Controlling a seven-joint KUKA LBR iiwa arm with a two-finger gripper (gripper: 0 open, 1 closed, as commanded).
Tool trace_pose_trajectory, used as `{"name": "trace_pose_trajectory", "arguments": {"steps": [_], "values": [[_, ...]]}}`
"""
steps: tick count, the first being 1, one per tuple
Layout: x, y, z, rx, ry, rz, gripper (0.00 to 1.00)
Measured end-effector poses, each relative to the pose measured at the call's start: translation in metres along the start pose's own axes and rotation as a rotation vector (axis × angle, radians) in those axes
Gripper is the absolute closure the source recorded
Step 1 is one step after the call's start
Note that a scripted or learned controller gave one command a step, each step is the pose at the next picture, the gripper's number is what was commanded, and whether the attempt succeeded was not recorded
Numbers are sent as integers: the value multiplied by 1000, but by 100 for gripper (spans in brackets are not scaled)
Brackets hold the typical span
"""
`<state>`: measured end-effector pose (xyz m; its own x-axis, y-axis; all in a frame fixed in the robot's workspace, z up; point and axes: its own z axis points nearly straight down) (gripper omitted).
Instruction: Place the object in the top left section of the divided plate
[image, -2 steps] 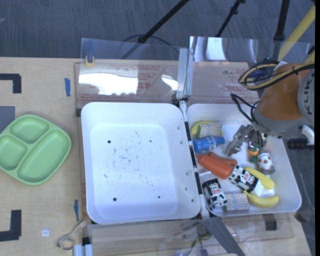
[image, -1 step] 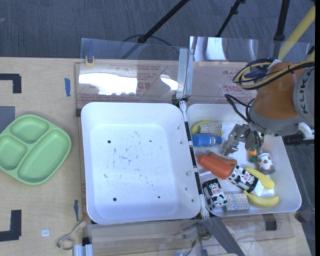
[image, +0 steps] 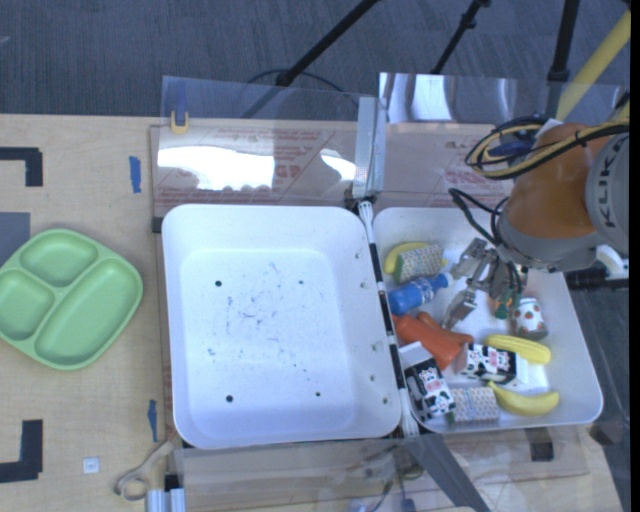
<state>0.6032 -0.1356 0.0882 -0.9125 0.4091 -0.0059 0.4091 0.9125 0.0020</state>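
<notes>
Gripper (image: 478, 282) over right bin (image: 585, 385) clutter, green divided plate (image: 68, 297) far left

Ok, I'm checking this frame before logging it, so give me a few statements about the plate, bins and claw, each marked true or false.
1. The green divided plate lies left of both bins. True.
2. The claw hangs over the left bin. False: it is over the right bin.
3. A blue bottle lies on the plate. False: it lies in the right bin.
4. A banana lies in the right bin. True.
</notes>
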Motion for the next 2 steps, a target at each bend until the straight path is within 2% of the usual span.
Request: {"name": "trace_pose_trajectory", "arguments": {"steps": [1,2], "values": [[104,59,-96,1,6,30,0],[163,166,-126,0,4,28,0]]}}
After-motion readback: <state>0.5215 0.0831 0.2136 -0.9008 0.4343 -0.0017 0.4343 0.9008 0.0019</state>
